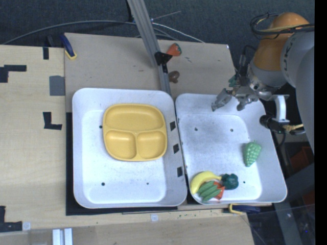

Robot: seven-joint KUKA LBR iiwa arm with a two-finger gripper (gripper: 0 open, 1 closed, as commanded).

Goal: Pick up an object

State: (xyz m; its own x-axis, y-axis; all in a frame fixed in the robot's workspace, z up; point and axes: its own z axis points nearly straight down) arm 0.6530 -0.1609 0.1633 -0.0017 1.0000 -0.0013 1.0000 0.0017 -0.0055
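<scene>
We saw the gripper point(232, 102) poised over the far rim of the right bin point(214, 137), its two fingers spread apart with nothing between them. The likely objects lay well apart from it in that bin: a green bumpy toy point(251, 153) near the right wall, and a banana point(202, 179), green beans point(209, 189) and a dark green piece point(230, 181) clustered at the near edge. A yellow divided plate point(135, 131) sat in the left bin point(87, 177).
</scene>
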